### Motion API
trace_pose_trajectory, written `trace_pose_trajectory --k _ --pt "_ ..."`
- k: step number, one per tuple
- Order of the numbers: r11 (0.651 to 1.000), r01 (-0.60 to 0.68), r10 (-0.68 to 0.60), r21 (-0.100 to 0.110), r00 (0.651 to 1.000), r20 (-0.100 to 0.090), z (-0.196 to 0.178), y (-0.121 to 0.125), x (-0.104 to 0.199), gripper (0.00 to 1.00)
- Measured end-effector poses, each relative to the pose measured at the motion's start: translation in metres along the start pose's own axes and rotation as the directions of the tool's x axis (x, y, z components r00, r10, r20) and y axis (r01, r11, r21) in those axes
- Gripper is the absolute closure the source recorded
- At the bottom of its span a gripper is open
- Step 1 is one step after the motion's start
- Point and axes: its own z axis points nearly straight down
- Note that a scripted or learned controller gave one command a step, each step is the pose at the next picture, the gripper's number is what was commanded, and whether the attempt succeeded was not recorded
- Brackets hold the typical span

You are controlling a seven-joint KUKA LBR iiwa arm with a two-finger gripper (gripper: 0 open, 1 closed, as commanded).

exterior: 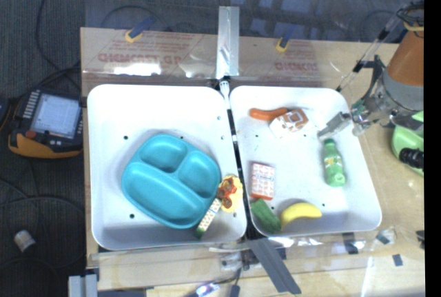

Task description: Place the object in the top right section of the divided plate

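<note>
A blue divided plate [172, 180] is sitting in the left bin [110, 109]. The right bin [303, 97] is holding a green bottle [333, 162], a banana [300, 213], a carrot [267, 114] and a small pink box [262, 181]. The gripper [339, 125] is hovering over the right bin's upper right corner, above the bottle.

The arm [406, 68] is cut off by the right edge, its gripper [337, 125] too small to read, and the divided plate [172, 178] hides part of a small yellow item [229, 192].
</note>
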Motion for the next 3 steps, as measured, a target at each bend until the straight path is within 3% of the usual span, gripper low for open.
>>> trace_pose_trajectory --k 1,2,3 --pt "0.961 0.278 -0.278 0.002 0.961 -0.001 0.065 -0.083 0.015 0.0" --pt "0.715 0.699 -0.699 -0.001 0.715 0.013 0.106 -0.07 0.054 0.0" --pt "0.34 0.94 -0.94 0.002 0.34 0.042 0.101 -0.067 0.087 0.0"
